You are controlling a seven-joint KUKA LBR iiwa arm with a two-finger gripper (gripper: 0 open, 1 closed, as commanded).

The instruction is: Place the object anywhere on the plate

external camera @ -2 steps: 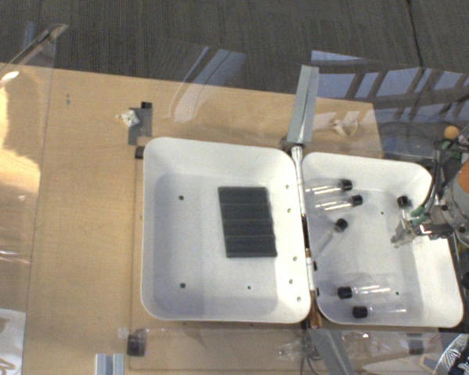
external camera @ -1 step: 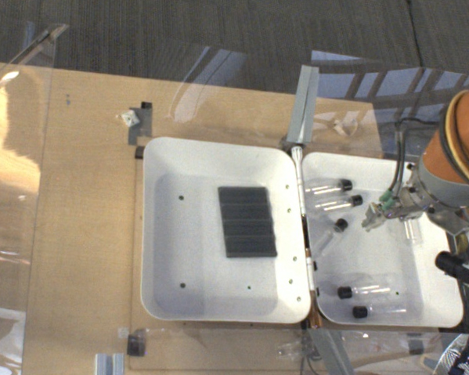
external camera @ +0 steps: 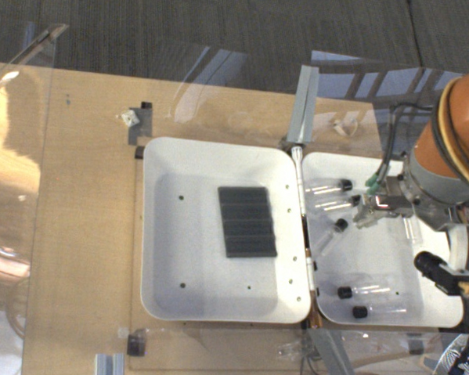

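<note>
A dark grey ribbed plate (external camera: 247,221) lies flat in the middle of the left bin (external camera: 161,242). Several clear tubes with black caps lie in the right bin (external camera: 439,315): one near the far left corner (external camera: 334,186), one just below it (external camera: 340,224), and two near the front wall (external camera: 368,291) (external camera: 359,312). My gripper (external camera: 372,207) hangs low over the upper middle of the right bin, beside the upper tubes. Nothing can be made out in its grasp.
The grey arm with its orange band (external camera: 461,132) covers the right bin's far right corner. A black part of the arm (external camera: 438,272) juts over that bin's right side. A grey metal post (external camera: 304,104) stands behind the divide between the bins.
</note>
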